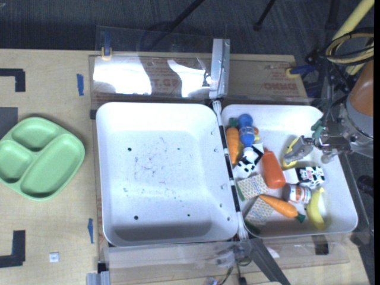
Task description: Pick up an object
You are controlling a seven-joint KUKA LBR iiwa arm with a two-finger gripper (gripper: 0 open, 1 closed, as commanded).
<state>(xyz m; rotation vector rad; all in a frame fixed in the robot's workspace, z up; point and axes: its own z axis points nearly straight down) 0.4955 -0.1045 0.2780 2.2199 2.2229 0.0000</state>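
Note:
The right bin (338,218) holds a jumble of small toys. Among them are an orange bottle (272,168), a carrot (279,206), a second carrot (233,141), a banana (316,208), a small can (298,193), a cow-patterned block (250,160) and a blue piece (244,122). My gripper (301,147) hangs over the right side of this bin, pointing left, close to a yellow object (291,152). A black-and-white toy (310,175) lies just below the gripper. Whether the yellow object is touched is unclear.
The left bin (119,123) sits beside the right one, with a raised divider (228,159) between them. A green sectioned plate (40,157) rests on the bench at far left. A clear panel (154,70) stands behind the bins. Cables lie at the upper right.

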